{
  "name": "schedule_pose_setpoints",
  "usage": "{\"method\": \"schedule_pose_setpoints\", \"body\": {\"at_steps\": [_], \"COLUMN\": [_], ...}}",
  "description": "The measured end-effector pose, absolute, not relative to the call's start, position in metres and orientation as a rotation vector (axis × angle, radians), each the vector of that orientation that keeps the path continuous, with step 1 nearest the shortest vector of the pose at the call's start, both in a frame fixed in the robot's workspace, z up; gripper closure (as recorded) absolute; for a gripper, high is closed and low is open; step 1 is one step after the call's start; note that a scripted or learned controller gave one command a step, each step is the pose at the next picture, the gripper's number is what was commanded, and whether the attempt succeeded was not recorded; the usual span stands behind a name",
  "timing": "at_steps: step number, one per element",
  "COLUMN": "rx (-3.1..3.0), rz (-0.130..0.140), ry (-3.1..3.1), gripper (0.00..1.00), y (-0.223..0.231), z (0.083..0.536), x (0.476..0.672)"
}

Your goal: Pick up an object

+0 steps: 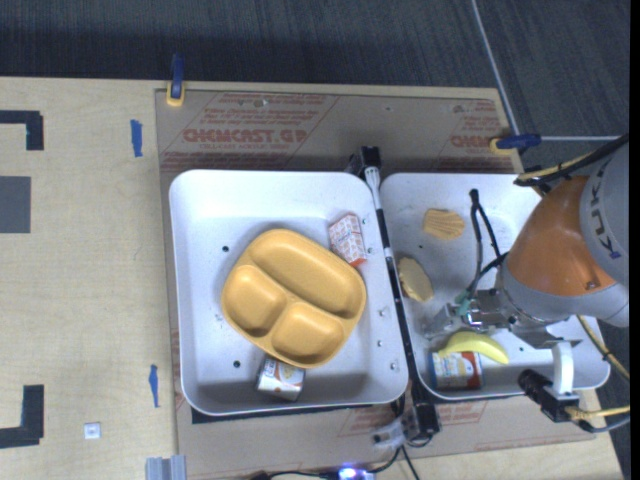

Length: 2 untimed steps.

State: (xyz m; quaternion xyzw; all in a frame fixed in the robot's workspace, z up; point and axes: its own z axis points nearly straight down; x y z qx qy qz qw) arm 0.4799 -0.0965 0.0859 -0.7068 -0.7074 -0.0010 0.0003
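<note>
White bins sat side by side on the wooden bench. The left bin [190,268] held a big yellow tray [292,295] with three dips in it. The tray lay tilted across the middle of that bin. A small red and white packet [346,238] touched the tray's upper right edge. Another small packet [279,379] poked out from under the tray's lower edge, near the front wall of the bin.

The right bin [400,200] held more small things. A tan chip-shaped piece [444,224] lay near the back of the bin. A pale round piece [415,280] lay by the bin's left wall, a bit nearer the front. A yellow banana [477,347] lay close to the front wall, curved like a smile. A small can with a red label [458,370] lay on its side just below the banana, touching it.

The grey arm with its orange band [556,251] came in from the right and hung over the right bin. Its gripper [472,312] was low down, just above the banana and very close to it. I could not tell if the gripper was open or closed, because the arm and its black cables hid that part. I could not see anything being held.
</note>
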Motion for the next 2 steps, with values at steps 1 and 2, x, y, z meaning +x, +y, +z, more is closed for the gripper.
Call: {"method": "schedule_pose_setpoints", "body": {"at_steps": [1,2], "rx": [-2.226,-2.226], "rz": [-0.007,-0.007], "ry": [-2.227,-2.226], "gripper": [1.0,0.0], "y": [-0.0975,-0.0975], "z": [0.0968,0.0967], "x": [0.482,0.4819]}}
